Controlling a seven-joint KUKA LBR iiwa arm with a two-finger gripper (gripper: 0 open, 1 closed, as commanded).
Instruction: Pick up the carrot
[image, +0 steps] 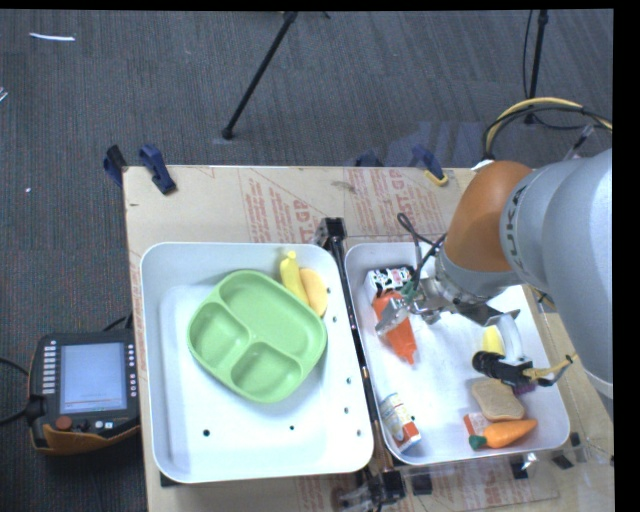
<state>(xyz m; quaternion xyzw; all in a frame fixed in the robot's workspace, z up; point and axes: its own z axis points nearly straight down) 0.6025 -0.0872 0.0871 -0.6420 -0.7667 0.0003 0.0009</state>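
Gripper (400, 312) over right bin (450, 425), grip state unclear | carrot (508, 433) at bin's 5 o'clock, well apart

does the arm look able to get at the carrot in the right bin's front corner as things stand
Probably yes: the carrot lies uncovered beside the bread slice, with open space above it. The pincer hangs farther back, over another orange piece.

The carrot (508, 433) lies hemmed by bread (497, 400) and the bin's rim (562, 432); its left is open.
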